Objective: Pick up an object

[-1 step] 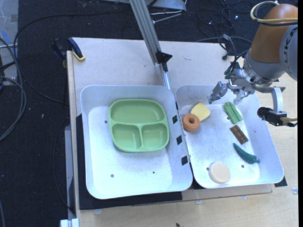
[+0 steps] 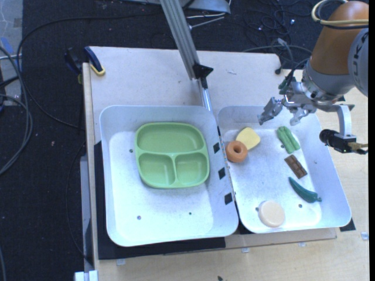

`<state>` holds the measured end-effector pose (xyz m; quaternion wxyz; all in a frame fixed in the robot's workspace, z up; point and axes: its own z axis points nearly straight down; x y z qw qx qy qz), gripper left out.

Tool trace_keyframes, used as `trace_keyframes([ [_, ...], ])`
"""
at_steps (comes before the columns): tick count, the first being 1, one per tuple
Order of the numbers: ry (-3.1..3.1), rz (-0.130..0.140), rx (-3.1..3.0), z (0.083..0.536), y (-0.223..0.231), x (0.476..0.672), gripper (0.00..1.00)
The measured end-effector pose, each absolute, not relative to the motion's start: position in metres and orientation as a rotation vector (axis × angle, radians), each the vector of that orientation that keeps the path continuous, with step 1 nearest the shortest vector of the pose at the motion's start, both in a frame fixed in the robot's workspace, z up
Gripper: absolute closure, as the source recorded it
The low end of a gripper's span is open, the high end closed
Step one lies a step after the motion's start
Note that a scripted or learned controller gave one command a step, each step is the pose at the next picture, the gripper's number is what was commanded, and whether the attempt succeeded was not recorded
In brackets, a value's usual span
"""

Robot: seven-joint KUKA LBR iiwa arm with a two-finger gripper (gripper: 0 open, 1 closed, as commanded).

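Gripper (image 2: 283, 112): above right bin (image 2: 334, 177) far edge, fingers spread, nothing between. Donut (image 2: 236, 151), pepper (image 2: 304, 190), bar (image 2: 296, 166) lying loose. Pick apparently not begun; descent, grasp, lift remaining.

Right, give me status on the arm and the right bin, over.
End effector above right bin's far edge, nothing between the fingers. Donut, yellow piece, green bean, brown bar all lying untouched. Nothing blocking the descent.
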<state>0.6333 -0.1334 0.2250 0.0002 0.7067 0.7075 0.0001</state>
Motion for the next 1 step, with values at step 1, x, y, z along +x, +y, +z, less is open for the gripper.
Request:
trace_keyframes([
  [1,2.224,-0.005,2.224,0.1746,-0.1288,0.6237,0.00],
])
